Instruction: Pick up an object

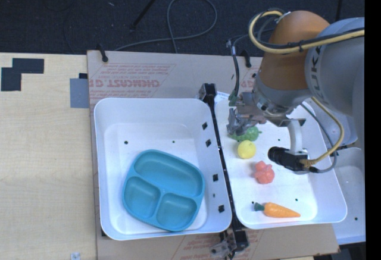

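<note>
In the right bin (333,208), my gripper (240,125) reaches down near the bin's left wall, right over a small green toy (252,132) that it partly hides. Just below the gripper lies a yellow ball (246,149). Farther toward the front sit a pink-red toy (264,172) and then an orange carrot (280,211) with a green top. The grey arm with its orange band (294,44) covers the back of the right bin.
A blue divided tray (164,189) lies in the left bin (113,116). A black divider (217,157) runs between the two bins. A black fitting on a yellow cable (287,158) hangs from the arm beside the pink-red toy.
</note>
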You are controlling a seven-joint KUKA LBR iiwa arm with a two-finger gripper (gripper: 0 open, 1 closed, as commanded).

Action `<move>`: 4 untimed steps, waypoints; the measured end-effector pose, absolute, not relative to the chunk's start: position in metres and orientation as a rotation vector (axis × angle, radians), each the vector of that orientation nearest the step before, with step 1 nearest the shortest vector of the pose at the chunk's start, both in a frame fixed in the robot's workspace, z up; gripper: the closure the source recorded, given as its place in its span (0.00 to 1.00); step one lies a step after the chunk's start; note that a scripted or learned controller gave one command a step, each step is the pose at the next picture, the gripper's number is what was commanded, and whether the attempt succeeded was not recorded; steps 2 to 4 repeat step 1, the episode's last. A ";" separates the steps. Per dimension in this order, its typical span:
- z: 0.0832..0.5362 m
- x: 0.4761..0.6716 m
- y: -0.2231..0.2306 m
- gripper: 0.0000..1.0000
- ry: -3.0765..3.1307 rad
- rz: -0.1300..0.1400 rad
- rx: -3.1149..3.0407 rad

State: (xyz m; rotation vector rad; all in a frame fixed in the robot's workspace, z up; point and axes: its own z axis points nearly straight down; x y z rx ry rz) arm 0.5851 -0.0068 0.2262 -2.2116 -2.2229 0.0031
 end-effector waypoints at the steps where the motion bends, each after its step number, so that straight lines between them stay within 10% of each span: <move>1: 0.230 0.573 0.054 1.00 -2.223 0.003 -2.211; 4: 0.230 0.573 0.054 1.00 -2.223 0.003 -2.211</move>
